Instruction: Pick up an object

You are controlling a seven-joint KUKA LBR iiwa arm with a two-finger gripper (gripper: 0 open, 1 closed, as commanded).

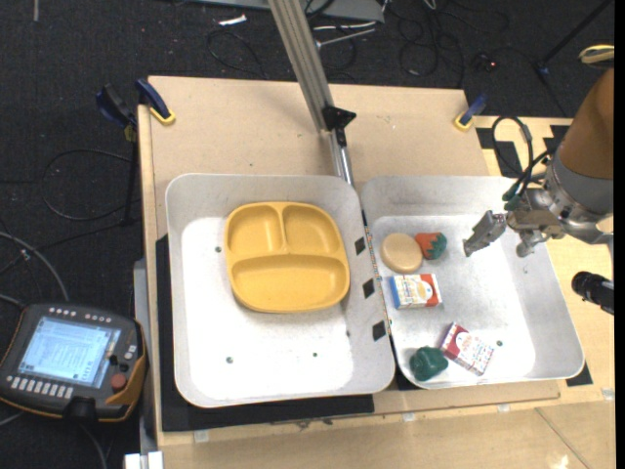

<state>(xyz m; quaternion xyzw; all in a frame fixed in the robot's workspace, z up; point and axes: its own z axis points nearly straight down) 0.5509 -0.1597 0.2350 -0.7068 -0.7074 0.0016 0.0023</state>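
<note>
1. Right bin (547, 291): holds a round biscuit (401, 252), strawberry (433, 245), small carton (415, 290), green piece (428, 362) and red-white packet (467, 349).
2. Tool (508, 234): fingers spread, holding nothing, over that bin's right part, well apart from the biscuit.
3. Risk: biscuit and strawberry touch, so a closing grip may nudge both and miss.

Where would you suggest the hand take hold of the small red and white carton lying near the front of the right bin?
I would grip the red and white carton across its shorter width, coming straight down from above. It lies flat and slanted on the bin floor, so the hand should turn to match. The green object sits close at its left end, so the long sides look freer.
</note>
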